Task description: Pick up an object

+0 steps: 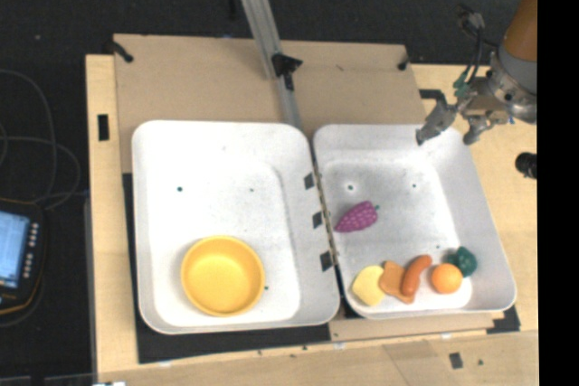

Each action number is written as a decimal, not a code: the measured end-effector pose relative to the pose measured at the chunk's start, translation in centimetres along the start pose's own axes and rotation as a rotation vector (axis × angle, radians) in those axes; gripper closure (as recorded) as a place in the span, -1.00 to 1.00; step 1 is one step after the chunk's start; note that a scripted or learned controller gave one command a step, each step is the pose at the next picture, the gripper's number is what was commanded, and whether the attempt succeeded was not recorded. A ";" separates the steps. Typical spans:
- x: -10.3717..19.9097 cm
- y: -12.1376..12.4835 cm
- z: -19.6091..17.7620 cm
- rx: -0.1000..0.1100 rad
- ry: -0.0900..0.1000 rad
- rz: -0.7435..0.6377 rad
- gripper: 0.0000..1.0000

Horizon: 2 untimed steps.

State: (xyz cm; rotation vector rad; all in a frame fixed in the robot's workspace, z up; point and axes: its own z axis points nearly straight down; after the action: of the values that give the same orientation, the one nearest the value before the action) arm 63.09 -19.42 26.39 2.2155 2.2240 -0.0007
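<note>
Right bin (425, 176): grapes (356, 217) stem upper-right

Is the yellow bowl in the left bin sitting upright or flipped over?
Upright. The yellow bowl shows its open hollow and rim facing the camera, resting near the front of the left bin.

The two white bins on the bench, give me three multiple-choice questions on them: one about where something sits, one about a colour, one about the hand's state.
1. Where is the yellow bowl?
A. left bin
B. right bin
C. on the bench

2. What colour is the grape bunch?
A. green
B. purple
C. red

3. The hand is:
A. gripping the bowl
B. gripping the grapes
C. open, holding nothing

Answers: 1 A, it sits in the left bin's near part. 2 B, clearly purple. 3 C, its fingers hang spread over the right bin's far corner.
</note>
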 end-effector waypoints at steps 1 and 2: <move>0.0 0.0 0.0 0.000 -0.001 -0.001 -1.00; 0.5 -0.8 4.7 0.000 0.000 0.002 -1.00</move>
State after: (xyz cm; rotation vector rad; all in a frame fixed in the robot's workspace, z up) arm 62.33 -18.94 21.65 2.2177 2.2218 -0.0012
